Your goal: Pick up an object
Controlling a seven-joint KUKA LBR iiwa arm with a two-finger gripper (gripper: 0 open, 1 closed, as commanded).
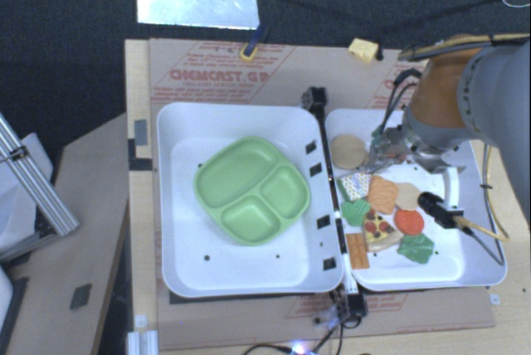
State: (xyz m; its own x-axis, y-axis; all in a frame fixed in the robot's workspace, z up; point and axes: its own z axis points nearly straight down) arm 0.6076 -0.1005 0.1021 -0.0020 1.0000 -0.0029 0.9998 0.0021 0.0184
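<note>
Backdrop: dark carpet all round, a cardboard-topped bench [224, 75] carrying two shallow white bins side by side so the arm can reach both.
Left bin [178, 179]: one green divided plate [251, 190] sits flat in the middle, well apart from the toys — probably the drop-off side, though that's a guess.
Right bin [473, 266]: here's the pile to pick from, bunched toward the dividing wall — a tan disc [348, 151] at the top, a checkered piece [355, 185] and an orange slab [382, 195] below it, a red round [408, 221], a pizza slice [379, 232], a brown wafer [357, 250] and a green leaf [417, 248] lower down.
Arm [489, 92]: comes in from the right and hangs low over the top of the pile.
Gripper [384, 148]: nose down just beside the tan disc and above the orange slab; how wide it stands I cannot tell, and nothing can be seen in its grip.
Call: looks like the approach stage — any toy would satisfy the task, and the crowding risks a nudge instead of a grab.
</note>
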